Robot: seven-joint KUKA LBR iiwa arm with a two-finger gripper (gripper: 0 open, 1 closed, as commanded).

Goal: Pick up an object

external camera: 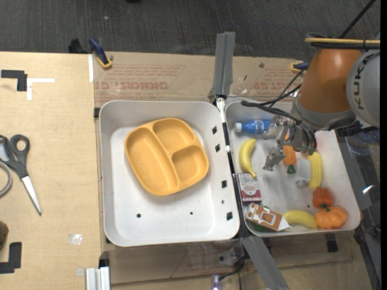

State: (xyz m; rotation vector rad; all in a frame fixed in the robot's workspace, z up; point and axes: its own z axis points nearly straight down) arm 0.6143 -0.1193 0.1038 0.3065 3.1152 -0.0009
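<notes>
My gripper (pixel 282 160) hangs over the middle of the right bin (pixel 347 162), below the arm's orange band. A small orange object (pixel 290 155) sits right at the gripper; whether it is gripped or merely lies beneath cannot be made out. Around it lie a blue bottle (pixel 254 126) to the upper left, a yellow banana (pixel 246 156) to the left and a second banana (pixel 315 169) to the right. Nearer the front are a third banana (pixel 300 219), a red-orange pepper (pixel 322 196) and an orange pumpkin-like toy (pixel 331 216).
A red carton (pixel 248 187) and a brown-orange box (pixel 266 217) lie at the right bin's front left. The left bin (pixel 115 180) holds a yellow divided plate (pixel 167 156). Scissors (pixel 21 168) lie on the wooden bench at far left.
</notes>
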